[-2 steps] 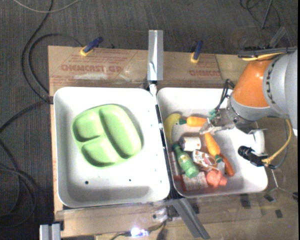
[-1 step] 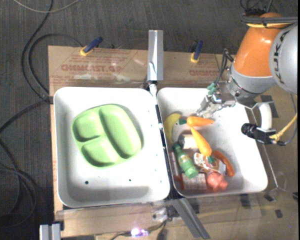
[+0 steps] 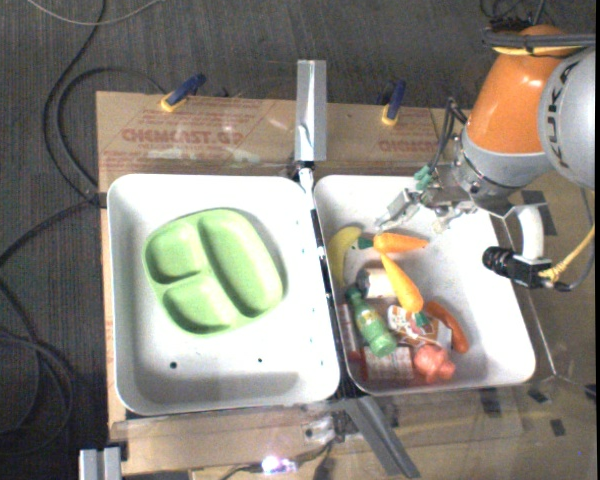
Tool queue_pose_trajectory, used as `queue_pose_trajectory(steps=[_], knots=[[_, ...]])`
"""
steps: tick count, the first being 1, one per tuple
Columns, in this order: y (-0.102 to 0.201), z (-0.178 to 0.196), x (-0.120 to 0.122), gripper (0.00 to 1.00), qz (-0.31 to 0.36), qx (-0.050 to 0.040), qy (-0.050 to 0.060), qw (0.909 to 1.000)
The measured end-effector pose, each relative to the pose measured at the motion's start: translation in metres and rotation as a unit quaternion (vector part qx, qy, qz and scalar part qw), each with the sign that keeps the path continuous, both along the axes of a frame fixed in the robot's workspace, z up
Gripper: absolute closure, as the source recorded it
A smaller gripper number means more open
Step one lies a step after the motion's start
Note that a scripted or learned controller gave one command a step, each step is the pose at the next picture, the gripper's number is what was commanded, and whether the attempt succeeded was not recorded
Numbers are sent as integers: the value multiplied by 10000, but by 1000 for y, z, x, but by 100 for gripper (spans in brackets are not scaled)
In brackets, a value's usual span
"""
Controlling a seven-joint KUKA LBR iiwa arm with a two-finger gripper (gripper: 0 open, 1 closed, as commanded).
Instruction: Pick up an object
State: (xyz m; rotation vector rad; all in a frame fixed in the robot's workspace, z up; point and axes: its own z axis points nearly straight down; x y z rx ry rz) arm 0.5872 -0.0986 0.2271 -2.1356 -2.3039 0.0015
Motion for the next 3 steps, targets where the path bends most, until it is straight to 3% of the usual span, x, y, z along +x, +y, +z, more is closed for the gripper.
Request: queue_pose_trajectory(steps=[1, 2, 3], knots=[[-49, -84, -3, 0, -402, -9, 16, 9992], [-64, -137, 26, 0, -200, -18, -51, 9998], [-65, -126, 28, 100, -201, -37, -80, 9998]])
